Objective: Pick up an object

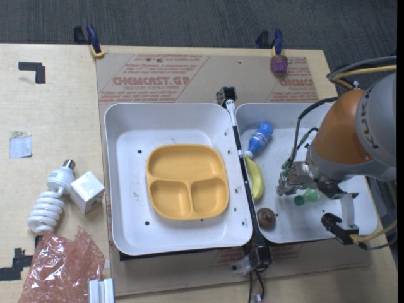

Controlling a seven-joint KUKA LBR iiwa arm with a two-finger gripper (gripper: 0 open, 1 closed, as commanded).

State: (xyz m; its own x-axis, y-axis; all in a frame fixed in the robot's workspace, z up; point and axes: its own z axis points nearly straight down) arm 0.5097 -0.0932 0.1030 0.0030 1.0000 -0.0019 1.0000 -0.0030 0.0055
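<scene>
Green object [308,196], small and partly hidden under the wrist, lies on the floor of the right bin [278,229], just right of the gripper [289,183] and apparently touching it, though whether it sits between the fingers cannot be told. The gripper is low inside that bin, pointing down at its floor; from this slant it is not clear if it is parted or closed. Above it rises the grey arm [379,128] with its orange band [341,134], coming in from the right. Left of the gripper a yellow banana [255,177] rests along the bin's left wall, and beyond it, farther from the camera, a blue and white bottle [259,137] lies tilted. Near the bin's front left corner sits a small brown round thing [266,217]. The left bin [126,232] holds a yellow divided tray [187,182]. On the bench, well left of both bins, lie a spiral light bulb [50,201], a white cube [87,191] and crinkled pink plastic wrap [60,267].
</scene>
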